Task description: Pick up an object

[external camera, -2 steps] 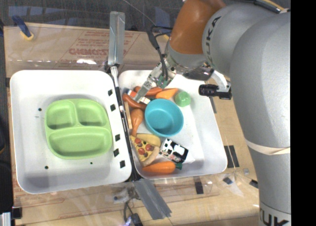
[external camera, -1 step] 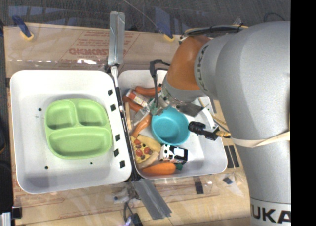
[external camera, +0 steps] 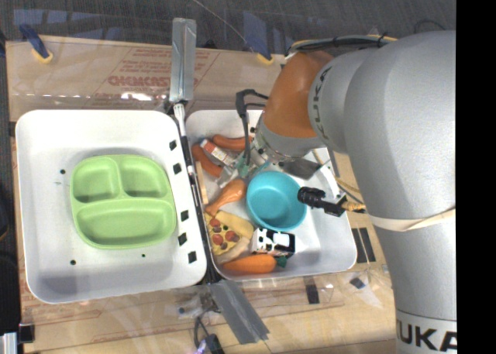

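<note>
The fingers (external camera: 229, 156) are down in the right bin (external camera: 338, 250), in its far left part, and the wrist and the grey arm (external camera: 387, 128) cover most of them. You cannot tell whether they are spread or closed, or whether anything sits between them. What you can see of them is a pale metal tip among the toy food.

The objects you could pick are all crowded into the left half of that bin. A brown sausage (external camera: 227, 142) lies just beyond the tip, toward the bin's far edge. A second sausage (external camera: 203, 161) lies just beside the tip, along the bin's left wall. An orange piece (external camera: 225, 194) rests nearer to you, touching the rim of the teal bowl (external camera: 273, 199). The bowl stands upright, mouth up, around the middle of the bin, partly under the wrist. A pizza slice (external camera: 225, 233) lies flat near the left wall, below the orange piece in the view. A black-and-white block (external camera: 275, 242) lies just beside the slice, close under the bowl. A carrot (external camera: 249, 264) lies along the bin's near edge, its green end pointing right.

The left bin (external camera: 31, 159) holds a green divided plate (external camera: 122, 201), lying flat near its middle. Both bins sit side by side on the tabletop (external camera: 93, 73), their inner walls touching.
</note>
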Tool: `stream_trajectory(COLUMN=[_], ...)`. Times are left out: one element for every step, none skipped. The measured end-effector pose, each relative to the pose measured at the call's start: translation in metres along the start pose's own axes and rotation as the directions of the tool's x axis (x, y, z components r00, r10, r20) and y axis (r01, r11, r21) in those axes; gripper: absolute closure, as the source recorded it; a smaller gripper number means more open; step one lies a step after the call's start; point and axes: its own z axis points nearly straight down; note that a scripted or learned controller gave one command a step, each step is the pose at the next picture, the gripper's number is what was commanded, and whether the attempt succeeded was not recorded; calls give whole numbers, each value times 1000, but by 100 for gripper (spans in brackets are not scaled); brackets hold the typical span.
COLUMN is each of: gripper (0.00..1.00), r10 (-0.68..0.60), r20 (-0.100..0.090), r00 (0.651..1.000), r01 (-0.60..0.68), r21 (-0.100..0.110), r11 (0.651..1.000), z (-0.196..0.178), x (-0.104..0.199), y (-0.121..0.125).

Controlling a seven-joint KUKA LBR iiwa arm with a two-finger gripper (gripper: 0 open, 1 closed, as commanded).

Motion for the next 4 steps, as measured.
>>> stream_trajectory(gripper=[100, 100, 100, 100], r10=[142, 69, -184, -327], r20=[2, 1, 0, 2], r00=[990, 998, 983, 945], r01=[-142, -69, 184, 327], r21=[-6, 0, -1, -2], r11=[990, 998, 983, 945], z=[-93, -90, -98, -85], x=[26, 39, 53, 21], y=[87, -18, -85, -127])
